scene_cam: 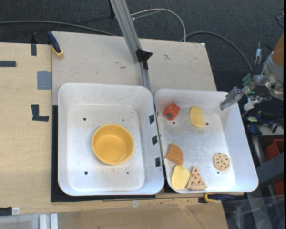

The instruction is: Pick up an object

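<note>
Toy food pieces [197,117] lie scattered in right bin [238,142]; yellow bowl [113,144] sits left; jaws' state unclear.

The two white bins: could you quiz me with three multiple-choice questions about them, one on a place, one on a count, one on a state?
1. Where is the yellow bowl?
A. left bin
B. right bin
C. on the bench

2. How many food pieces lie in the right bin?
A. three
B. six
C. nine

3. How does the bowl sit?
A. upside down
B. on its side
C. upright, mouth up

Answers:
1 A, it sits in the middle of the left bin.
2 B, six separate pieces lie there, the cookie among them.
3 C, its hollow inside faces the camera.
</note>
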Robot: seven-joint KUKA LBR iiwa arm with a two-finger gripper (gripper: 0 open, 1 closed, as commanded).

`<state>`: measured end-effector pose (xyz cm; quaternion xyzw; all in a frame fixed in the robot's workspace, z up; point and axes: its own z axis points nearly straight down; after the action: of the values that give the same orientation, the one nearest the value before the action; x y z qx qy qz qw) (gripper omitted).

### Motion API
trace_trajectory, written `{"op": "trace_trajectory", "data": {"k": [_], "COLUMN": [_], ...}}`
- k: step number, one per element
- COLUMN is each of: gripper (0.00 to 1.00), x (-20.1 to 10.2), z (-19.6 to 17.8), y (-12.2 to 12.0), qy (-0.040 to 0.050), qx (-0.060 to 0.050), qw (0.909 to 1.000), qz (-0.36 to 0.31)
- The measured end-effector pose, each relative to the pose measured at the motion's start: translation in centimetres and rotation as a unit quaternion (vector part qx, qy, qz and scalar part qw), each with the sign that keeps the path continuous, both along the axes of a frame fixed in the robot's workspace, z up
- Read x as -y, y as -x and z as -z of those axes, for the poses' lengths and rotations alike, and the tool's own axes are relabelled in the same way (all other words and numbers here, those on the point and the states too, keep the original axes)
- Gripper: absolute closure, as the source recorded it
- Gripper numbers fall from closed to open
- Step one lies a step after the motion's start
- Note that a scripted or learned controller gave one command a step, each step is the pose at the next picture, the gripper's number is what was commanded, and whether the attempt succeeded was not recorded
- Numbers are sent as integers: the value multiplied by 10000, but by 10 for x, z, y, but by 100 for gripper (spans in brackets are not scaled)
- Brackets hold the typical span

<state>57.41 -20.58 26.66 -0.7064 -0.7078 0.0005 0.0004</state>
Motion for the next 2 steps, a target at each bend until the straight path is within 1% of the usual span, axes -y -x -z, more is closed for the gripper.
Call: {"op": "trace_trajectory", "data": {"k": [1, 2], "gripper": [0, 0], "x": [0, -3], "z": [0, 64], "y": [0, -2], "qy": [1, -8], "qx": [0, -32], "qw": [10000, 10000], "qz": [-1, 2]}}
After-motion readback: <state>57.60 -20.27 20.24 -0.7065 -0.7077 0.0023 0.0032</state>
